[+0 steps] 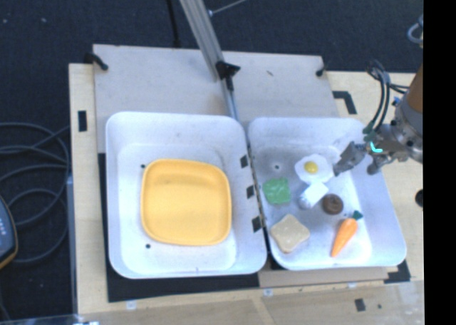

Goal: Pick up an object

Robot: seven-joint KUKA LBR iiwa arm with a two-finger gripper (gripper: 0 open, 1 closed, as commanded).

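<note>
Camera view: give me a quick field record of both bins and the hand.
left bin: yellow plate
right bin: fried egg, green piece, small white item, brown round piece, bread slice, carrot
hand: over right bin's far right part, near egg, nothing seen held
bins: side by side

arm [412, 102]: grey, orange patch | wires [381, 92]: black, looped | gripper [362, 160]: two dark grey fingers, small green light
</note>
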